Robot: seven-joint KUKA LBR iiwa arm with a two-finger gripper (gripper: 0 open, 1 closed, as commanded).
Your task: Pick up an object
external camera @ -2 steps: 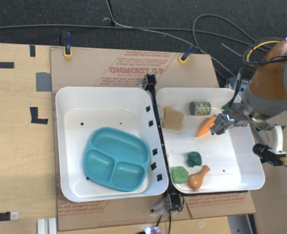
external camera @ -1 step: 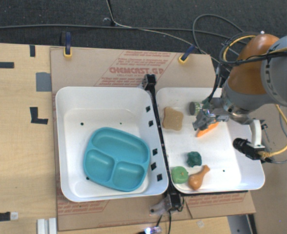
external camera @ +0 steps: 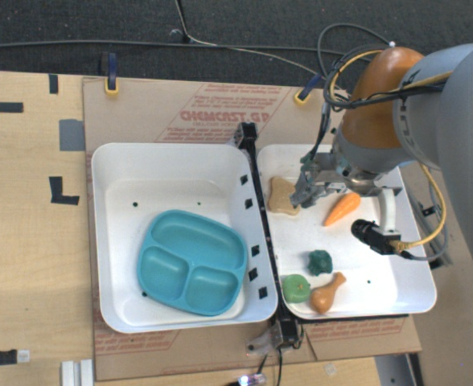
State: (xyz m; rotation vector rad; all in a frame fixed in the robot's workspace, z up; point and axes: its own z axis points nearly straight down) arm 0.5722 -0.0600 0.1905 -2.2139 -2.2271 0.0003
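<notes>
Grey gripper (external camera: 306, 193) seemingly touching tan block (external camera: 281, 195).

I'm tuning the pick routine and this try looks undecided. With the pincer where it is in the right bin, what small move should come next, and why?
Probably a short descent toward the tan piece. The pincer sits at that piece's right edge, near the right bin's left wall, with the carrot just to its right. Whether anything is between its tips cannot be told, so lifting now seems premature.
</notes>
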